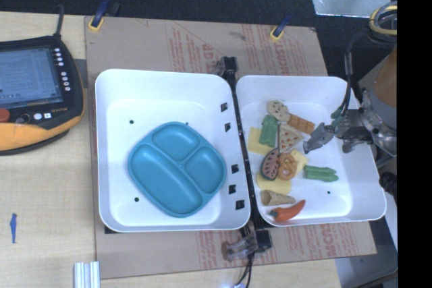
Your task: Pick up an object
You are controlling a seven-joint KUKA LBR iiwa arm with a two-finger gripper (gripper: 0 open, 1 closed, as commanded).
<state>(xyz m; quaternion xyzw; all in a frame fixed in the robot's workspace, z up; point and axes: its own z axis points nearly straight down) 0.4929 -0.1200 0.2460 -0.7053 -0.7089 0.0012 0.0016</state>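
The left bin (108,145) holds a blue divided plate (177,168). The right bin (351,202) holds toy food (280,145) in its left half. The pincer (332,137) hovers beside it, spread wide, holding nothing.

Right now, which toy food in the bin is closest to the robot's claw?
The pizza slice, just left of the gripper. The green pepper lies lower down, and the red chili sits farthest, by the bin's bottom edge.

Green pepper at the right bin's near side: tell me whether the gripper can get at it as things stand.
Probably yes. The green pepper lies apart from the other toys on bare bin floor, and the gripper sits just above it in the view with nothing between them.
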